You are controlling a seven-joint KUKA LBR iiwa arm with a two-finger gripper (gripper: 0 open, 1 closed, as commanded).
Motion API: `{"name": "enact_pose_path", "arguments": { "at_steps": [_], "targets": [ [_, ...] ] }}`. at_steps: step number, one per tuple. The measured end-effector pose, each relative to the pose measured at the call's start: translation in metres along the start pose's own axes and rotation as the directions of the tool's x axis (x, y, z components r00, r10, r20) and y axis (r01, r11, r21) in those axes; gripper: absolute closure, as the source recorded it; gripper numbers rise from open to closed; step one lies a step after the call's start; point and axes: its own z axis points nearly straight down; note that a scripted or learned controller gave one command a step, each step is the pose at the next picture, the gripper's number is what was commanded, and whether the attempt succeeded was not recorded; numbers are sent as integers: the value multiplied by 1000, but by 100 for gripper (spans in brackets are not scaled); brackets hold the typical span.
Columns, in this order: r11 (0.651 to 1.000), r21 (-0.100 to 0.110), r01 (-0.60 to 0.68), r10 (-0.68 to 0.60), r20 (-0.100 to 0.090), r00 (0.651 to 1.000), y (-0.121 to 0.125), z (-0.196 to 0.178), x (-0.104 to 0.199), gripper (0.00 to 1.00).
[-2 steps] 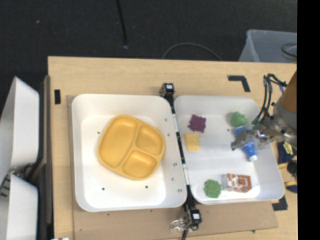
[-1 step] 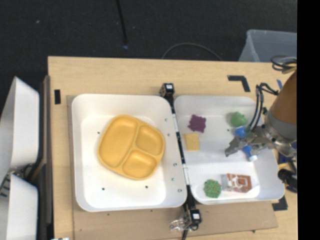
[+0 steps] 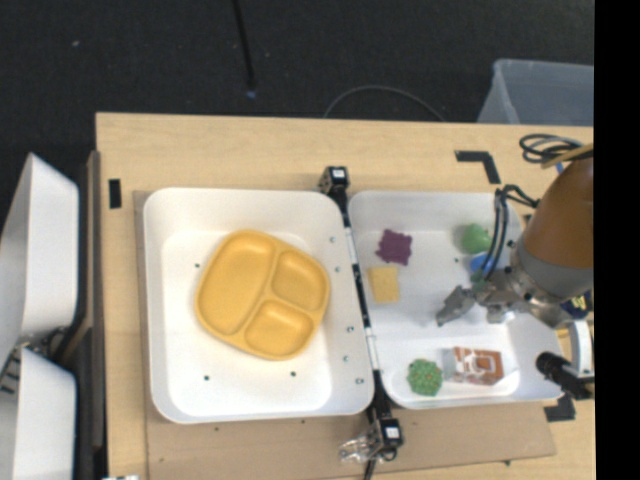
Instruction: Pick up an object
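Observation:
The right bin (image 3: 420,213) holds a purple toy (image 3: 395,246), a yellow square block (image 3: 384,284), a green ball (image 3: 474,236) and a small blue piece (image 3: 480,264) partly hidden by the arm. A bumpy green object (image 3: 425,376) and a red-and-white packet (image 3: 473,365) lie near its front wall. My gripper (image 3: 471,313) hangs over the middle of this bin, just above the packet in the view and right of the yellow block. Its fingers stand apart with nothing between them.
The left bin (image 3: 170,368) contains a yellow divided plate (image 3: 262,293). The arm's orange band (image 3: 565,218) covers the right bin's far right side. A ridge with clips (image 3: 352,268) separates the bins. Cables (image 3: 545,148) lie on the bench at back right.

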Motion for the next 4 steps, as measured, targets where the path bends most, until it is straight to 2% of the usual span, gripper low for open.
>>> {"name": "enact_pose_path", "arguments": {
  "at_steps": [1,3,4],
  "targets": [
    [1000,-7,-4,4,0,1000,2,-14,-1,100],
    [1000,-9,5,-5,2,1000,3,-102,-2,100],
    [1000,-5,9,-9,-1,1000,16,-98,46,100]
  ]
}}
